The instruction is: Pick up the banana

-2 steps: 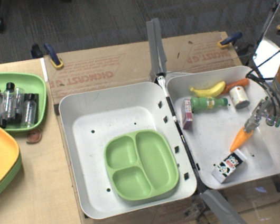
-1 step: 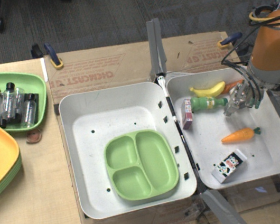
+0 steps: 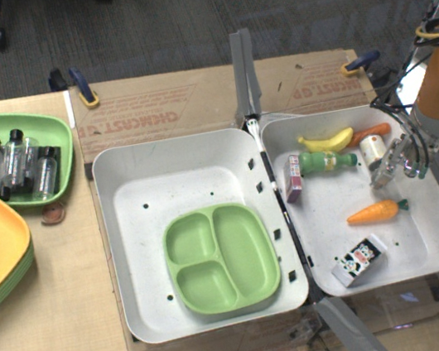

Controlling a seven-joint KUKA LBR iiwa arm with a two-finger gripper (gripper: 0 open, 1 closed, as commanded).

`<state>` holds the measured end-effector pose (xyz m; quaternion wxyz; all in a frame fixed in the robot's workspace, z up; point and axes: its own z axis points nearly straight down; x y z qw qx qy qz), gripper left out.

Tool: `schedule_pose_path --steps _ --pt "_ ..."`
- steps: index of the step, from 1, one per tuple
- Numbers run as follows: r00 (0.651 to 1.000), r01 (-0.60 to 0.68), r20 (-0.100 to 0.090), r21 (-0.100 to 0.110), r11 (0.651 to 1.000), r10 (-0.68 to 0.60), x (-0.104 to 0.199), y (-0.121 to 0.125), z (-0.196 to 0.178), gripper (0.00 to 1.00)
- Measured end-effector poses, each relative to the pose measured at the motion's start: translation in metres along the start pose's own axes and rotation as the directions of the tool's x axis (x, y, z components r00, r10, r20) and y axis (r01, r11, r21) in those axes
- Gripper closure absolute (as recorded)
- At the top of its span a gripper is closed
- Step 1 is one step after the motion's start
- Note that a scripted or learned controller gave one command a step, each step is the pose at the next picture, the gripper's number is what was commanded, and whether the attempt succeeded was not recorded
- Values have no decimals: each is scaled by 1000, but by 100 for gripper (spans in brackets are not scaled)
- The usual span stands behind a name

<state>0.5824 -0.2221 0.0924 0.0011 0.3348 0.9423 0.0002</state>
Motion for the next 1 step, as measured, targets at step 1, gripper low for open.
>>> schedule_pose_path --steps 1 --pt "993 -114 -21 19 993 114 -33 20 5 100"
